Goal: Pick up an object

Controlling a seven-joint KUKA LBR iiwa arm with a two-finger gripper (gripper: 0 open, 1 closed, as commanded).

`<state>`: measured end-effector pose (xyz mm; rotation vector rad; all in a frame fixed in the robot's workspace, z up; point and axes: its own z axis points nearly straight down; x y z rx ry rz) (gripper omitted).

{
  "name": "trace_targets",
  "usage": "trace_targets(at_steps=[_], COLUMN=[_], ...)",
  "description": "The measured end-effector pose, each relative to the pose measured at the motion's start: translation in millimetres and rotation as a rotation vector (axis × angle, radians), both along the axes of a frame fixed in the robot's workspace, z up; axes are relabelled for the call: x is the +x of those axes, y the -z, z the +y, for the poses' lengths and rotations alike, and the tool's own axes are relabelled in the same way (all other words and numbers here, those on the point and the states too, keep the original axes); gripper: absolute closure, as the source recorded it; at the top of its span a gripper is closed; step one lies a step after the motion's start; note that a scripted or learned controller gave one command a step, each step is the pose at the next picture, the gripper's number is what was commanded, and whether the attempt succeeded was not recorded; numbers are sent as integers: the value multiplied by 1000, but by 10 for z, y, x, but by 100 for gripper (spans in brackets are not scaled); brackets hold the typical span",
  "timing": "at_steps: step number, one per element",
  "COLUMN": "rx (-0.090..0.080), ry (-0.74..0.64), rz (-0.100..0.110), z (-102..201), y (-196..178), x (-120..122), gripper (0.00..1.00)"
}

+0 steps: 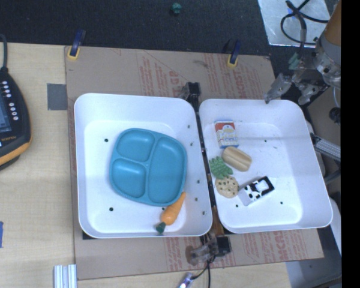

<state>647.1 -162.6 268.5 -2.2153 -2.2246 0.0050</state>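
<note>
The right bin holds a small red, white and blue box, a tan bread roll, a green leafy piece, a round cookie and a black-and-white block. In the left bin lies a blue divided plate with a toy carrot at its lower right. My gripper hangs over the right bin's far right corner, well away from the objects. It is open and nothing is between its fingers.
A teach pendant lies on the bench at the far left. Clamps hold the cardboard sheet under the bins. Cables loop at the upper right beside the arm.
</note>
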Motion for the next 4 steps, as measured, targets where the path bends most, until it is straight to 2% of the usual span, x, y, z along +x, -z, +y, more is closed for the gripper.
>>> trace_targets(at_steps=[1, 2, 3, 4], rx=[-1, 1, -1, 0], ry=[0, 0, -1, -1], rz=[3, -3, 0, 1], z=[-400, 343, 112, -162], y=[1274, 37, 1775, 1574], x=[-304, -17, -532, -1573], gripper=[0, 0, 0, 0])
